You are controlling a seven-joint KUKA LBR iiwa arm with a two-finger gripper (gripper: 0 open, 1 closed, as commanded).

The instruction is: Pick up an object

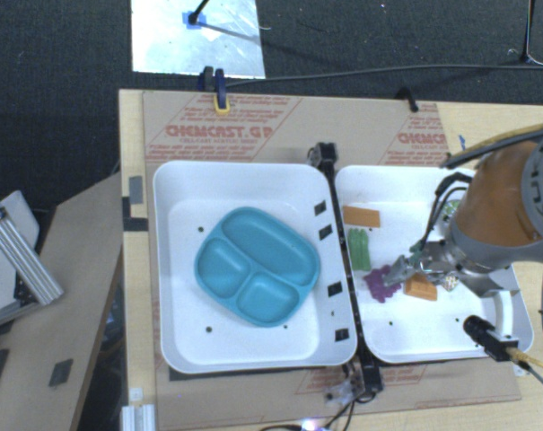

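Down in the right-hand bin (406,353), the claw (404,271) is low over the white floor, reaching in from the right beneath the arm's orange band (497,200). Whether its metal tips are apart or together, I cannot tell from this slant. Just at its tip sits a small purple object (377,283), lumpy and irregular; touching or merely beside the claw is unclear. Tucked right against the claw's underside is an orange block (421,288), flat-faced and angular. Further left, a green piece (358,249), long and ridged, lies near the bin's divider wall, and above it a flat orange rectangle (361,217). Over in the left bin (177,241), a smooth blue plastic tray (256,265) with three moulded compartments lies at a tilt. Both bins rest on the cardboard-covered surface (253,124).
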